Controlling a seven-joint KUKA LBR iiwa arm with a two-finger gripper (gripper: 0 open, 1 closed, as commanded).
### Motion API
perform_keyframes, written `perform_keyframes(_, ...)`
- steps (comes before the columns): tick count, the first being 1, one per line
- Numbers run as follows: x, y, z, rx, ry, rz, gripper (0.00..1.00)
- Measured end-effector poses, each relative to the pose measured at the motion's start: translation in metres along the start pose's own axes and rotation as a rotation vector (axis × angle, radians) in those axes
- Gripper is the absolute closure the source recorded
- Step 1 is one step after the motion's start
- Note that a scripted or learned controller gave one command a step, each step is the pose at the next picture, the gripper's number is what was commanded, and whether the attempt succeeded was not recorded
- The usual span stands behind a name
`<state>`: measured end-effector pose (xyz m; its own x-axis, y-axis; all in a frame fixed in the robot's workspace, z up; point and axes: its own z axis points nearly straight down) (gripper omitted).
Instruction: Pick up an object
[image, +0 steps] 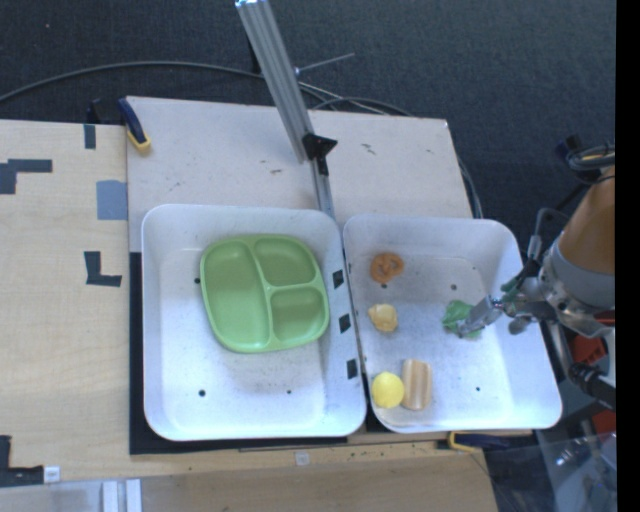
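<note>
The right bin (520, 395) holds several small things. A green object (457, 316) lies right of the bin's middle. My gripper (480, 317) reaches in low from the right, and its tip is right against that object's right side. A brown round piece (387, 266) sits at the bin's back left, with a small yellow lump (383, 318) below it. At the front left, a yellow ball (388, 389) lies beside a tan cylinder (416, 384).
The left bin (170, 400) holds a green divided plate (265, 292). A grey metal pole (283, 75) slants over the bench behind the bins. A blue and yellow tool (134, 125) lies at the back left of the bench.
</note>
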<state>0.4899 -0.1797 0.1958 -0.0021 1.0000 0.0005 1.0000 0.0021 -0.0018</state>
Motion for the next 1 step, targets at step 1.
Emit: perform_keyframes(1, 0.0001, 0.0000, 0.0000, 0.000, 0.001, 0.000, 0.00)
